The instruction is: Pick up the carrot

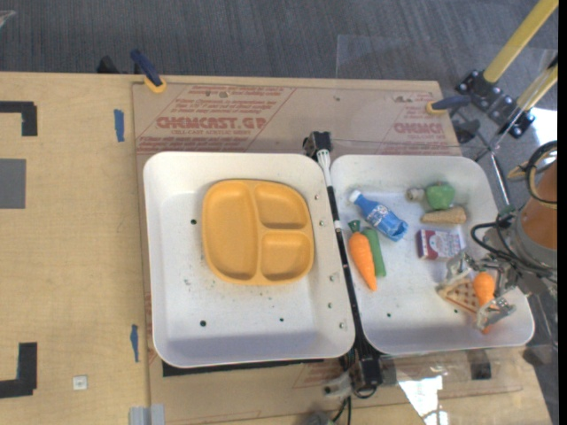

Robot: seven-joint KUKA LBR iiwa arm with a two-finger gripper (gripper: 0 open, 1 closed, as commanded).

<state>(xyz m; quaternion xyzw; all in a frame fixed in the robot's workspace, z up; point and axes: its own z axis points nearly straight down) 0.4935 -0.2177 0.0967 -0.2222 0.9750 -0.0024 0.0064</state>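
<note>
Against the left wall of the right bin (pixel 509 339) lies the one carrot (pixel 361 259), tip toward the near edge, touching a green vegetable (pixel 377 250). My gripper (pixel 487 301) hangs well apart, at the bin's near right corner by a small orange piece (pixel 485 285); open or closed, I cannot tell. I should cross over, line up across the carrot's thick middle and avoid its green neighbour. I count two bins, one blue bottle (pixel 379 215) and one yellow divided plate (pixel 258 230).

The carrot (pixel 362 258) lies in the right bin (pixel 416 335), beside a blue bottle (pixel 379 215).
</note>
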